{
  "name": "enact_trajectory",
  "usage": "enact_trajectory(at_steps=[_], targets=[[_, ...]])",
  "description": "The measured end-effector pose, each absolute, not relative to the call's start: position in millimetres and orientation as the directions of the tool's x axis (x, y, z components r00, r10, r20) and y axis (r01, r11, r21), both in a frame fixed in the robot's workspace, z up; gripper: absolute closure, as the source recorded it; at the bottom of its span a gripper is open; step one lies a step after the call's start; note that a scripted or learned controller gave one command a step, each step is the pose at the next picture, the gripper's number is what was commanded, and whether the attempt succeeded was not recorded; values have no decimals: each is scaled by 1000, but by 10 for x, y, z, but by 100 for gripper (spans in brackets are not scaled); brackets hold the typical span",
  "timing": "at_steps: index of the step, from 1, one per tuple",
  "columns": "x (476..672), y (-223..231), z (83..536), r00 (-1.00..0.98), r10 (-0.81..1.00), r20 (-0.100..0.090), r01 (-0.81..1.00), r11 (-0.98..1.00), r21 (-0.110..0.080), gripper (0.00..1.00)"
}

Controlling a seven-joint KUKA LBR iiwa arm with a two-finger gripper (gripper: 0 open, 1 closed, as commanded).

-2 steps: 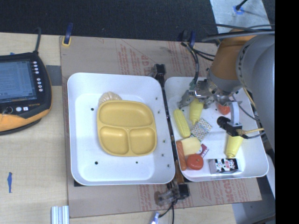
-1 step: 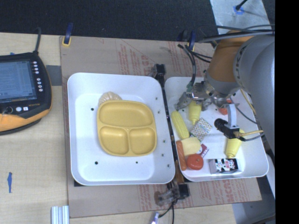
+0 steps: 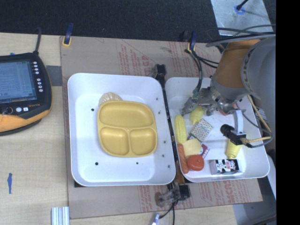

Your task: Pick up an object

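The right bin (image 3: 255,170) holds several toy foods. A corn cob (image 3: 180,128) lies along its left side, with a checkered packet (image 3: 201,129) beside it. A yellow block (image 3: 191,147), a red tomato (image 3: 195,162) and an orange carrot (image 3: 181,157) sit near the front left. A black-and-white box (image 3: 226,165) lies at the front, and a yellow piece (image 3: 231,149) stands above it. My gripper (image 3: 198,105) hangs low over the bin's back left, directly above a small yellow item (image 3: 197,115). Whether it touches that item is unclear.
The left bin (image 3: 79,125) carries a yellow divided plate (image 3: 126,128) with a beige object (image 3: 109,98) behind it. A tablet controller (image 3: 21,90) lies on the bench at the far left. The arm (image 3: 243,69) covers the right bin's back right.
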State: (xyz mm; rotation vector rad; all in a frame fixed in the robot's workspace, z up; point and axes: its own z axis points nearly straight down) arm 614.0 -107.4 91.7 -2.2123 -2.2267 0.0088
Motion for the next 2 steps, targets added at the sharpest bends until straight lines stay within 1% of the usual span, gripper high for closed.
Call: enact_trajectory(at_steps=[1, 2], targets=[[6371, -1168, 922, -5, 1000, 0, 1000, 5, -2, 0], [6373, -1170, 1027, -8, 1000, 1, 1000, 8, -4, 100]])
